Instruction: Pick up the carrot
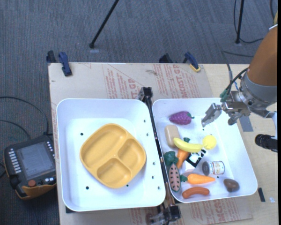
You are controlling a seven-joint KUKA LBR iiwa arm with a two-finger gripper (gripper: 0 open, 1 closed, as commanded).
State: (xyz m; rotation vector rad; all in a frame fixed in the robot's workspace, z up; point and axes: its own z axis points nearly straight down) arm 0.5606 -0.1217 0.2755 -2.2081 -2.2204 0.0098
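The gripper (221, 114) hangs above the right bin (247, 165), fingers spread wide and holding nothing. The carrot (201, 178), a smooth orange taper with a green top, lies well below the fingers, near the bin's front. Crowding is the risk: a small can (217, 167) sits just above it and a sausage (195, 191) just below, so the fingers may snag a neighbour, or slip off the slick plastic.

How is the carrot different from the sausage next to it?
The carrot is orange with a green leafy end; the sausage is reddish-brown with no green. The carrot tapers to a point, while the sausage has two rounded ends. The carrot lies farther from the bin's near rim than the sausage. Both lie flat, roughly parallel, in the right bin.
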